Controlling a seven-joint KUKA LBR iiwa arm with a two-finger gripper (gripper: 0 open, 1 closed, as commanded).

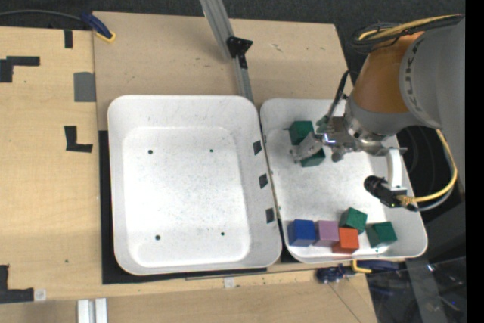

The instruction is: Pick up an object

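My gripper (311, 147) reaches into the right bin (336, 185) from the right, in its upper left part. A dark green block (301, 131) lies right at the gripper's tip, touching or nearly touching it. The grey wrist (355, 134) and the orange band (382, 83) above it cover the bin's upper right corner. I cannot make out whether the block is gripped.
Along the right bin's front edge lie a blue block (302, 231), a purple block (328, 231), an orange block (348, 240) and two green blocks (353, 219) (381, 233). The left bin (181, 185) adjoins. A metal pole (219, 11) slants above the bins.
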